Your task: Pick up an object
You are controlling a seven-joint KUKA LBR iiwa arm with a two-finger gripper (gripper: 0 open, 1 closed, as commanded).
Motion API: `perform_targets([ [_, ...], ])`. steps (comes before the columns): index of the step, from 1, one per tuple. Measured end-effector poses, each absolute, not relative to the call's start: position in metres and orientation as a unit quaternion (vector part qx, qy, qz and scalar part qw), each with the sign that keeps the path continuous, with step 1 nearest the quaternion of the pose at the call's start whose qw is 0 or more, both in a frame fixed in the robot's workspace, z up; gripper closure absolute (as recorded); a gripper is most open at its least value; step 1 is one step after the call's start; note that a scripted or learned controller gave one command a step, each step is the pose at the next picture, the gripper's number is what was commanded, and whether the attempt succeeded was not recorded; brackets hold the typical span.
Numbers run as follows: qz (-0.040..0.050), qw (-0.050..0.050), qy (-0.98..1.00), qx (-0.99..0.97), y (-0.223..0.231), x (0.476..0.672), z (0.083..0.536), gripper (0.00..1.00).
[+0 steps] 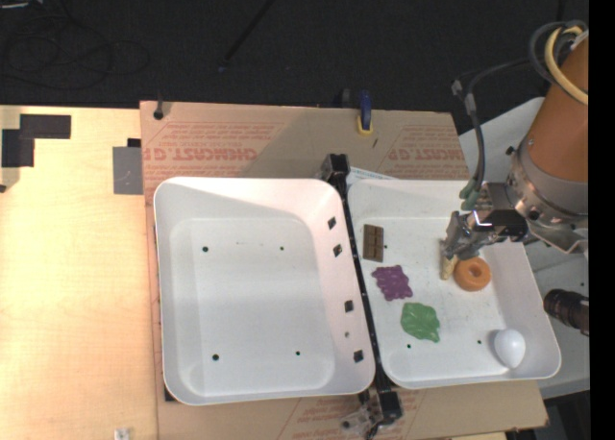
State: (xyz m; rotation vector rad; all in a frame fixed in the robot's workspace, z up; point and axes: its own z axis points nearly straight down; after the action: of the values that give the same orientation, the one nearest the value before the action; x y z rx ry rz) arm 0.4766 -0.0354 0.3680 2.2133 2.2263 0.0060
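Note:
In the right bin (538,366) lie a brown block (373,241), a crumpled purple piece (392,281), a green piece (420,321), an orange ring (473,276) and a white ball (507,346). My gripper (452,257) hangs low over the right bin, just left of the orange ring and touching or nearly touching its edge. The ring rests on the bin floor beside the gripper rather than inside it. The arm's wrist hides the bin's upper right part.
The left bin (173,236) sits beside the right one, with a black clip strip (344,236) along the shared wall. Both rest on a cardboard sheet (250,140). A wooden bench top (67,284) spreads to the left. A dark cylinder (569,310) lies outside the right bin.

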Motion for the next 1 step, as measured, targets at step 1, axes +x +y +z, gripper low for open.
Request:
perform_targets([
  [1,0.0009,0.001,0.708,0.706,0.0217,0.5297,0.4313,1.0],
])
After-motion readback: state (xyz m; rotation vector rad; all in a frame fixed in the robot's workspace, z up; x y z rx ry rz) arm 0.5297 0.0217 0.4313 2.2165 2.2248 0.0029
